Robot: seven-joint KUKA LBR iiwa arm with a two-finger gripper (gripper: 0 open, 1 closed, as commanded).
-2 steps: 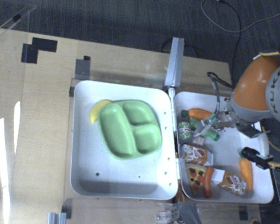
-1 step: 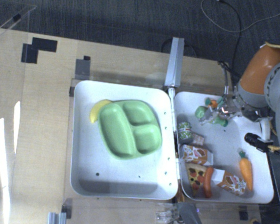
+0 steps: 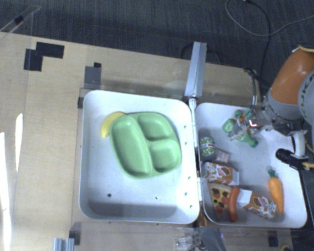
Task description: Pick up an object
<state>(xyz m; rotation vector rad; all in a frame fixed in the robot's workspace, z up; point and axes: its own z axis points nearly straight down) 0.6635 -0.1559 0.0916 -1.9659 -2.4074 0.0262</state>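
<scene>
- The arm [image 3: 310,82] reached in from the right, with its gripper [image 3: 252,123] low over the far end of the right bin [image 3: 291,218], right at a small clump of green stuff [image 3: 239,130].
- Honestly couldn't tell whether the fingers were apart or together, or whether they had anything; it all blurred into the green bits under them.
- That green clump looked like the target to me: far-left part of the right bin, well apart from the other items.
- Other things in that bin: a little green can [image 3: 207,146] by the left wall, a snack packet [image 3: 219,173] just near of it, a red-and-orange pack [image 3: 223,203] at the near edge, another small packet [image 3: 260,204] beside it, and a toy carrot [image 3: 275,193] off to the right.
- The left bin [image 3: 132,208] had a green divided tray [image 3: 146,143] with something yellow [image 3: 109,124] poking out from under its far-left corner.
- My take: to do this well, it should centre on one piece, come straight down, close firmly, then lift slowly so it doesn't slip.
</scene>
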